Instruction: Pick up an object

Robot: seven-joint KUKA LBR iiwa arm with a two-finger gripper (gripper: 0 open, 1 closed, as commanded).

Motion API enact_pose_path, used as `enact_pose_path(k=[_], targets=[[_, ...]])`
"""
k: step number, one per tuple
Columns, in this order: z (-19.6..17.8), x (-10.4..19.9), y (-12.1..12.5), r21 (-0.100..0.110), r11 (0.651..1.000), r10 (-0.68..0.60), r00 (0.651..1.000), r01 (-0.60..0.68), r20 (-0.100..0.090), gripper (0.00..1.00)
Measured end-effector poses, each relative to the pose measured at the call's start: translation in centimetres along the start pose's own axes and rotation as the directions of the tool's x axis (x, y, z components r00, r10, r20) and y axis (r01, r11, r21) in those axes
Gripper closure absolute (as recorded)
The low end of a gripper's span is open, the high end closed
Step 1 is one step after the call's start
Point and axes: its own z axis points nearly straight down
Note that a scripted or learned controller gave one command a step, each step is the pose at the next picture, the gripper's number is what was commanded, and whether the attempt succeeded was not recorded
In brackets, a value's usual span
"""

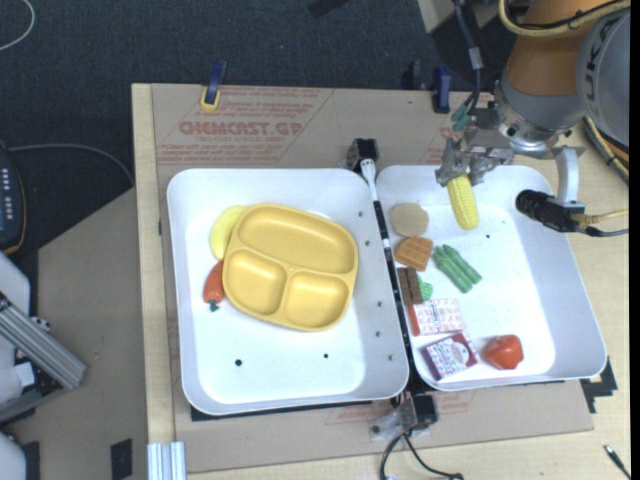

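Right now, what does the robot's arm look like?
The arm is chunky and rounded, grey metal with a big orange band above the wrist. Black cables loop along it. At its end sits a small gripper of dark and silvery metal parts, with a bit of green on it.

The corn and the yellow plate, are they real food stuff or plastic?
The corn looks like toy plastic: even bright yellow, smooth moulded kernels. The yellow plate also looks plastic, probably hard, with a matte, slightly glossy surface and rounded moulded compartments. Neither can be confirmed by sight alone.
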Motion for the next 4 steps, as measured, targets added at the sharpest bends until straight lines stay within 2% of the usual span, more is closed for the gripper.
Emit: enact_pose_path(k=[1,2,3,4], targets=[[-1.5,5.0,-2.3,-0.001,1.0,-0.001,1.0,0.001,-0.001,1.0],[0.5,6.8,-2.8,0.0,1.0,0.002,1.0,-0.002,0.001,1.0],[0.0,6.6,-3.6,-0.001,1.0,0.006,1.0,-0.006,0.001,1.0],[-1.6,6.3,-3.0,-0.007,1.0,0.005,1.0,-0.005,0.002,1.0]])
